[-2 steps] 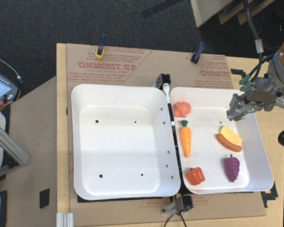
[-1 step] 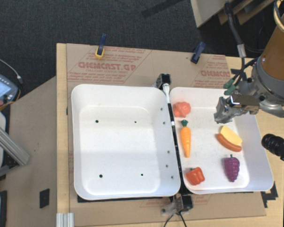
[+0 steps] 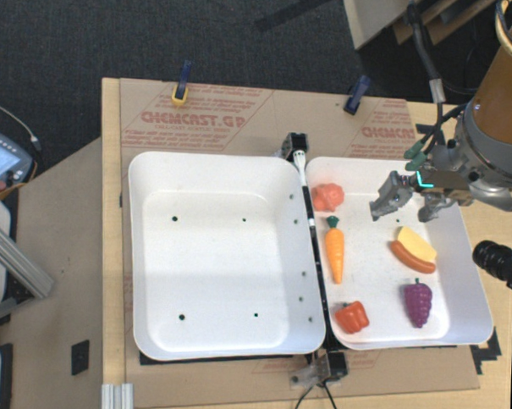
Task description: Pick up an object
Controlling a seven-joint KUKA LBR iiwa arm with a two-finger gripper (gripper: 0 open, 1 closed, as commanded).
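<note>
objects for picking all lie in the right bin (image 3: pixel 480 315) — 5 toys: a pink lumpy piece (image 3: pixel 327 197) at the upper left, a carrot (image 3: pixel 334 254) along the left wall, a red pepper (image 3: pixel 351 316) at the lower left, a yellow-and-orange slice (image 3: pixel 414 249) mid-right and a bunch of purple grapes (image 3: pixel 418 302) below it. the left bin (image 3: pixel 144 237) holds nothing but its own dark dots. the gripper (image 3: pixel 409 203) hangs over the right bin's upper part, fingers spread wide with nothing between them, apart from every toy. the slice is nearest, just below it. risks, as i judge them: the slice looks rounded and could squirt out of closing fingers — the carrot sits tight against the wall, so a finger could strike the rim; a descent where the gripper hangs now would likely close on bare floor.
</note>
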